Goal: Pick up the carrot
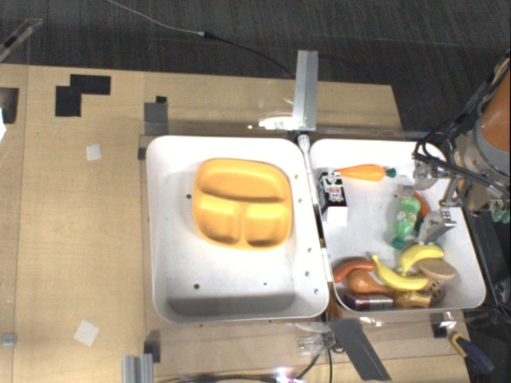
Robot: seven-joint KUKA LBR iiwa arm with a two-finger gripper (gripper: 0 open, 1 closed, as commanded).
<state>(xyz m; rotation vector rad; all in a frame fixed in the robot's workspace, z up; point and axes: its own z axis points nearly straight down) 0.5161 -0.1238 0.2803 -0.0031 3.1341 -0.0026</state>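
The carrot [363, 172], orange with a small green top pointing right, lies on its side near the far edge of the right bin [363, 228]. My gripper [437, 220] hangs over the right side of that bin, to the right of a green bottle [406, 218]. It is well to the right of the carrot and nearer the camera. Nothing of the carrot is in it.
A yellow divided plate [242, 202] sits in the left bin [172, 238]. A small black-and-white carton [333, 188] stands just left of the carrot. Two bananas [399, 276], a wooden round piece [437, 271] and brown and dark items [357, 276] crowd the right bin's near end.
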